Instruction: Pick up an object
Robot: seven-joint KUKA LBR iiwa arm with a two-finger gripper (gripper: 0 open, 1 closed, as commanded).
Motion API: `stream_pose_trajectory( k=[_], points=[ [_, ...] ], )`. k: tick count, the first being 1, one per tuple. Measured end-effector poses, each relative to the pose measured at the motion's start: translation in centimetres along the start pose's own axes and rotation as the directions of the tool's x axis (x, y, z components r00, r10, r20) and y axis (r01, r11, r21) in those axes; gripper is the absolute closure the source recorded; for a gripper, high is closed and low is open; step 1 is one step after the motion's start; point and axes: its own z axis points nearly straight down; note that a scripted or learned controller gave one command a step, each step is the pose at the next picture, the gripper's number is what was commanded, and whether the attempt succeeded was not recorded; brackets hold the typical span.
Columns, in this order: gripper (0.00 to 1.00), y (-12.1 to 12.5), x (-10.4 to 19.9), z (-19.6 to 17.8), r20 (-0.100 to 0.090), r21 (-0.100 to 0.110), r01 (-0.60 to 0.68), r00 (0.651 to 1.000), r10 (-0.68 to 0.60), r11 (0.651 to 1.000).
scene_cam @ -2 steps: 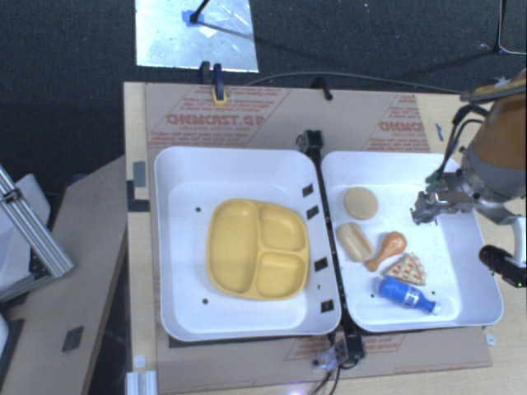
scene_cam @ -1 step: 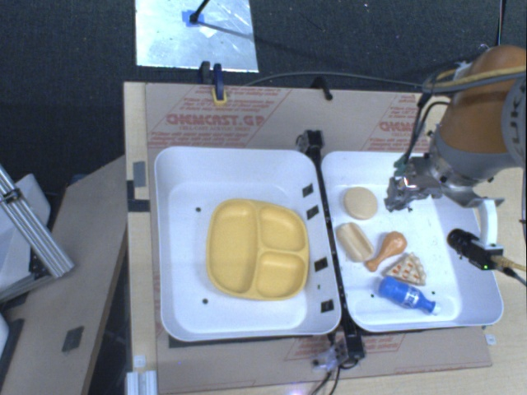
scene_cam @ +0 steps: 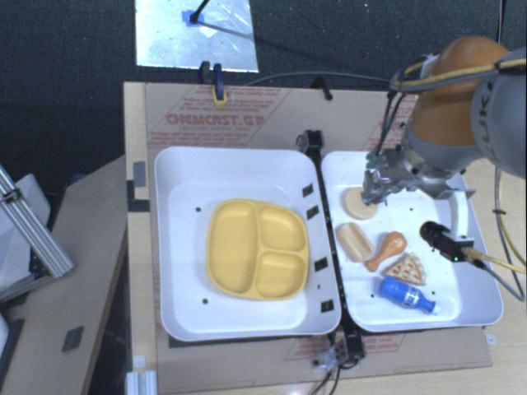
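Here the grey arm with the orange band reaches in over the right shallow white bin, and its hand hangs directly above a flat round tan cookie-like disc near that bin's far left side. Whether the hand is apart or together cannot be told from this slant.

Just beside the disc lie a beige bread-roll shape, a toy chicken drumstick, a pizza-slice wedge and a small blue bottle. The left white bin holds a yellow divided plastic plate.

The step looks like the approach to a grasp, nothing yet lifted. Next, the hand probably needs to settle squarely around the thin disc, which offers little edge to grip.
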Motion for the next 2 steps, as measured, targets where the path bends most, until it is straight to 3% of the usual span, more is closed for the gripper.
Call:
stream_pose_trajectory(
  k=[2],
  points=[
    [1.00, 3.1, 11.5, -1.2, -0.001, 0.000, 0.002, 1.000, -0.002, 1.000]
  ],
)
